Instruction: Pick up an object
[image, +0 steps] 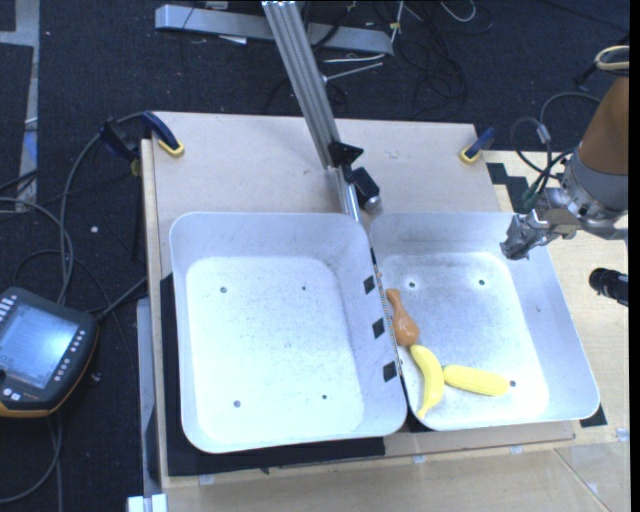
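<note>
- The approach step is judged to be in hand: the end effector (519, 243) is being held over the far right rim of the right bin (560, 330), with nothing seen in it.
- Whether the end effector is set wide or narrow cannot be told; it is being shown only as a small dark shape under the grey wrist.
- Three candidate things are being offered, all lying on the bin floor well apart from the end effector, toward the near left of it: an orange-brown pear-shaped toy (402, 322), a curved yellow banana (428, 375) and a second yellow banana-like piece (476, 380).
- The toy is being shown close to the wall shared with the left bin (200, 300); the two yellow pieces are lying just beyond it, farther from the end effector, touching or nearly touching at one end.
- The next move is judged to call for travel across the bin toward the near left, then a descent over one chosen thing.
- The second yellow piece is judged the easier target, as open floor is being left around most of it; the toy is being crowded by the bin wall.
- All three are looking smooth and rounded, so slipping is judged a risk.
</note>
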